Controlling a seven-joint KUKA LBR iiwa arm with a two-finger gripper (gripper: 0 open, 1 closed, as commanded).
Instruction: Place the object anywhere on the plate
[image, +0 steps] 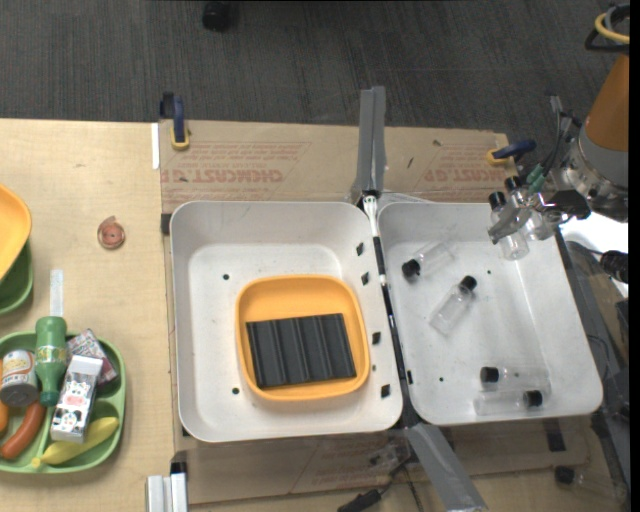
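Note:
An orange plate (300, 292) lies in the middle of the left bin (200, 300). A black ridged slab (301, 349) rests flat on it and covers most of its floor. My gripper (514, 222) hangs over the far right corner of the right bin (560, 330), well away from the plate. Right under the gripper sits a pale, see-through shape (515, 243) that looks like a clear vial. Whether the gripper holds it cannot be made out.
Clear vials with black caps lie in the right bin: one (425, 262) at the far left, one (453, 302) near the middle, two (510, 388) by the front wall. A metal divider (371, 140) runs between the bins. A green tray of toy food (60, 410) stands at the far left.

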